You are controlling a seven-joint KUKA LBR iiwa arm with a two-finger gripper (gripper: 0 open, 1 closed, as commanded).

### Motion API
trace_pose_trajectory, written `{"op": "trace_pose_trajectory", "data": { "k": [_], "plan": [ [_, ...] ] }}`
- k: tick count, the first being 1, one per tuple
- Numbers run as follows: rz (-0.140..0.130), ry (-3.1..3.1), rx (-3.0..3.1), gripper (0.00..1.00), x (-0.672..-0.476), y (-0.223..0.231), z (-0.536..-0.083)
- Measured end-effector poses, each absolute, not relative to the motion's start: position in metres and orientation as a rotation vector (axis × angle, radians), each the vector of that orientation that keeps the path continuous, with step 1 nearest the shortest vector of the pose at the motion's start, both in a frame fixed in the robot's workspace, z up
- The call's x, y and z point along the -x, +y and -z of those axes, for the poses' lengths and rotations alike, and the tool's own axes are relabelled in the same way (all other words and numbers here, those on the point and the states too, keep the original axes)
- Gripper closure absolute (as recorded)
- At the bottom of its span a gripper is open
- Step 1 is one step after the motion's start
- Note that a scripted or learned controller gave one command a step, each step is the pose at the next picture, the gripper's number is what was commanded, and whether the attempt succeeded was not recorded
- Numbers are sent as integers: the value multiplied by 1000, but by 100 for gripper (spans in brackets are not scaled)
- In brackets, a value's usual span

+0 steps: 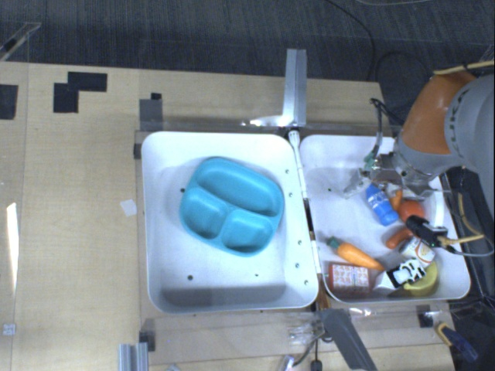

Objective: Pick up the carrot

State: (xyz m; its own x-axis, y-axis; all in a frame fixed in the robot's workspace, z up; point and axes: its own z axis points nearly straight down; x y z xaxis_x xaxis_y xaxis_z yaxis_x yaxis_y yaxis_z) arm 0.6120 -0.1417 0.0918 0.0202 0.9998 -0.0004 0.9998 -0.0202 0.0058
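Wooden surface (77, 230) bearing two white bins. Left bin (166, 284): blue divided tray (230, 205). Right bin (340, 161): carrot (357, 253) lying free near front wall, beside brown packet (349, 277); blue bottle (380, 205) and cluttered items partly hidden under arm. Gripper (384, 175): state of jaws cannot be told.

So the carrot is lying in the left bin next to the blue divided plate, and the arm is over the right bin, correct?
Not quite. The camera view shows the carrot in the right bin, near its front edge beside a small brown packet. The blue divided plate sits in the left bin. The arm is over the right bin, as you said.
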Motion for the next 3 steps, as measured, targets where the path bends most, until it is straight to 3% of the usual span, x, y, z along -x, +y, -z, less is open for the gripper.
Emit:
{"op": "trace_pose_trajectory", "data": {
  "k": [1,2,3],
  "plan": [
    [-8,2087,-2342,0,-651,-116,-107],
    [-5,2047,-2379,0,-563,-129,-143],
    [-13,2406,-2001,0,-516,-98,-90]
  ]
}}
